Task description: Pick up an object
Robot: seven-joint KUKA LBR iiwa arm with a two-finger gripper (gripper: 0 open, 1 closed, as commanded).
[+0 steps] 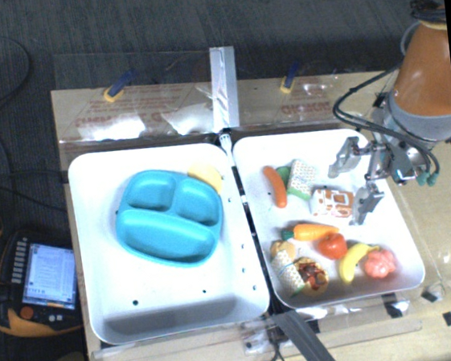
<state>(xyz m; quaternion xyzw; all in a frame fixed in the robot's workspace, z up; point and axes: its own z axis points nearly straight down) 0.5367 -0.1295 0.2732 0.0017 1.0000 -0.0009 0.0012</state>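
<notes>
My gripper (356,181) hangs open over the right side of the right bin (405,232), with nothing between its two grey fingers (369,200). Just left of it lies a white and orange box (331,202). Further left are an orange sausage (275,186) and a green and white packet (300,179). Toward the bin's front lie a carrot (314,230), a red tomato (332,245), a banana (352,260), a pink apple (380,262) and a printed wrapper (299,269).
The left bin (111,310) holds a blue divided plate (170,215) with a yellow piece (206,176) at its far right corner. A raised divider (245,214) separates the bins. Cables trail from the arm's wrist (364,115). A handheld pendant (35,282) lies off the bench at left.
</notes>
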